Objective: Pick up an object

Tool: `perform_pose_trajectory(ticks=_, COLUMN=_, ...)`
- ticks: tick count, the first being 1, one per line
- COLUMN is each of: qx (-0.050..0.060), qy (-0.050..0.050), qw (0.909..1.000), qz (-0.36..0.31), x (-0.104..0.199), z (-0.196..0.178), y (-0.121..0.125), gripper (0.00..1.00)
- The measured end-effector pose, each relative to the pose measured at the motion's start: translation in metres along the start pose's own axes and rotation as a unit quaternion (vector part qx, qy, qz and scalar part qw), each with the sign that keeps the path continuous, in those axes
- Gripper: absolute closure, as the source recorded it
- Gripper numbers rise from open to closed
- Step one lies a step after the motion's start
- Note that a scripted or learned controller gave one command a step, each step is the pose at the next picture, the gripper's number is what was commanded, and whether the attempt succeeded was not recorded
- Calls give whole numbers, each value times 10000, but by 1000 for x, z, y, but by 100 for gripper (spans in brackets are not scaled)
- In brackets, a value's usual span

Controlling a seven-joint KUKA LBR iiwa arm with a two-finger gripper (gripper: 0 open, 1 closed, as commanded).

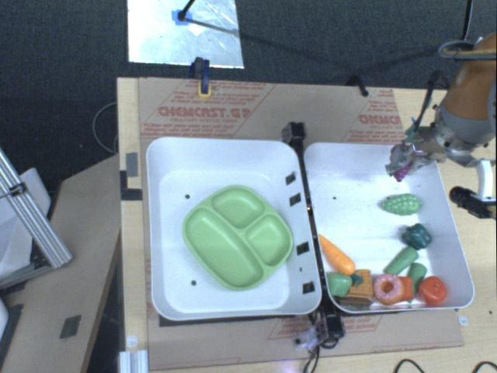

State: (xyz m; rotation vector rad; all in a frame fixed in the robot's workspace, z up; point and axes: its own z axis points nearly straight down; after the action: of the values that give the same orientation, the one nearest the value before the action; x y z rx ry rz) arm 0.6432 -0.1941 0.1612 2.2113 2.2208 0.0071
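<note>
While the green divided plate (pixel 237 237) sat in the left bin (pixel 167 208), food toys crowded the right bin's (pixel 349 177) five-o'clock corner: carrot (pixel 338 255), donut (pixel 387 287), tomato (pixel 432 289). At two o'clock the gripper (pixel 403 164) hovered above the pale green grapes (pixel 401 204); whether its pincer stood apart or together, I couldn't tell.

The left bin (pixel 163 231) is set just beside the right bin (pixel 349 177). A plate (pixel 237 237) is placed in the left bin. In the right bin, toys are gathered toward the near right: grapes (pixel 401 203) farthest back, a carrot (pixel 337 255) nearest the plate, a donut (pixel 387 287) at the near wall.
</note>
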Motion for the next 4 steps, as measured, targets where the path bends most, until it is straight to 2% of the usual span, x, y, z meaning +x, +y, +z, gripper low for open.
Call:
perform_pose_trajectory(ticks=1, qx=-6, qy=-4, qw=10000, qz=-5, x=-3, z=-66, y=4, gripper=100)
perform_pose_trajectory(ticks=2, qx=23, qy=5, qw=10000, qz=-7, x=-3, z=-64, y=5, gripper=100)
perform_pose_trajectory(ticks=4, qx=47, qy=21, qw=10000, qz=-22, x=103, z=-70, y=-39, gripper=100)
